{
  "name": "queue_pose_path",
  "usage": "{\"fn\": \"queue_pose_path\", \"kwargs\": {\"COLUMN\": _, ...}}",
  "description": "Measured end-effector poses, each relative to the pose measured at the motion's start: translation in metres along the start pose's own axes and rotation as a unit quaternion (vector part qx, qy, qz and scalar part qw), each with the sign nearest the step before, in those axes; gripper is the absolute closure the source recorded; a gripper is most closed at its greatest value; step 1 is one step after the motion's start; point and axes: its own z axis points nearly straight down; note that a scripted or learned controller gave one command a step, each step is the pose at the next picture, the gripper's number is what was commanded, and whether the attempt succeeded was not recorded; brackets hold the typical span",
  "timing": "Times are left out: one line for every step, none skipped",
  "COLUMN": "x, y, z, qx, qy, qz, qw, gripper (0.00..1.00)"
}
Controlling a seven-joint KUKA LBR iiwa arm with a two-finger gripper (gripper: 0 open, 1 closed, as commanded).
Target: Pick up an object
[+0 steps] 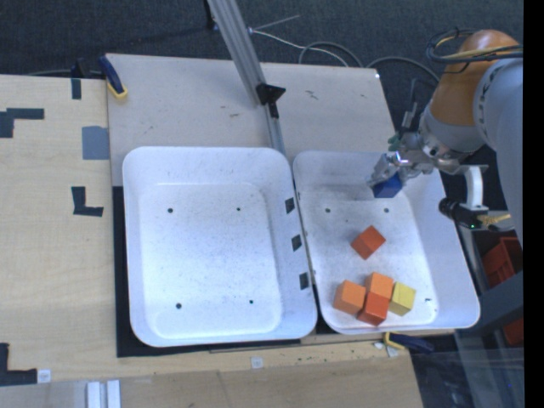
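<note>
My gripper (388,177) hangs over the far right part of the right bin (442,253), with a small blue block (388,185) between its fingers. An orange-red cube (368,242) lies alone in the middle of that bin. Near the bin's front edge sits a cluster: an orange cube (348,297), an orange block (380,286) on a red one (372,308), and a yellow cube (402,298).
The left bin (204,245) stands beside the right one. A slanted metal pole (246,49) runs from the top down to the gap between the bins. Cables lie on the bench behind the right bin. The grey arm (476,92) fills the upper right.
</note>
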Motion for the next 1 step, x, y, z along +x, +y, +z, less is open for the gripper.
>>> {"fn": "queue_pose_path", "kwargs": {"x": 0.0890, "y": 0.0150, "z": -0.0223, "qx": 0.002, "qy": 0.003, "qz": -0.004, "qw": 1.0000, "gripper": 1.00}}
